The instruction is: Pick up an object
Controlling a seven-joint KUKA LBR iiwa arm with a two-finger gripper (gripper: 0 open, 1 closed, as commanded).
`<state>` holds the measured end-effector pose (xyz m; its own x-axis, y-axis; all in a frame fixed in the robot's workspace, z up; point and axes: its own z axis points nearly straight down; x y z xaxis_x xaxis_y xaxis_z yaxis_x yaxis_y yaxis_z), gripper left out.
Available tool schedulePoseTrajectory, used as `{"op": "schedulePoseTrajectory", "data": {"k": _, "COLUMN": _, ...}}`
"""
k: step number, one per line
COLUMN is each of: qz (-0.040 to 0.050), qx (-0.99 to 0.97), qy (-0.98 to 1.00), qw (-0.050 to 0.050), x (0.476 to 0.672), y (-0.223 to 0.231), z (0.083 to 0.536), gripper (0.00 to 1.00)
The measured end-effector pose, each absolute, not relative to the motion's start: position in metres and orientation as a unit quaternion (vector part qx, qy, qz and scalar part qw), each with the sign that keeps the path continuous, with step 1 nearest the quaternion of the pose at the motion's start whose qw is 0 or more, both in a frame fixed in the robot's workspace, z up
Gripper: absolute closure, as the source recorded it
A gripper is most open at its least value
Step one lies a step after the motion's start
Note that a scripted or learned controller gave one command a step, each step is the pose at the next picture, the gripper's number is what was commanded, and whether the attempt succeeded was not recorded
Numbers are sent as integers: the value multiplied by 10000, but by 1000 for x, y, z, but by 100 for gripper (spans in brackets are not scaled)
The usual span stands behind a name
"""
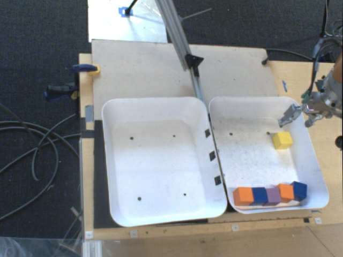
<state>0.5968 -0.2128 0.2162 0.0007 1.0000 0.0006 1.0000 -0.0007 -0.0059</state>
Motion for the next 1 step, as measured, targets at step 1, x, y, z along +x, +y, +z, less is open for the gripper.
{"op": "schedulePoseTrajectory", "data": {"k": 1, "qz": 6, "qx": -7056, "qy": -7086, "qw": 6, "x": 621, "y": -214, "z": 89, "gripper": 0}}
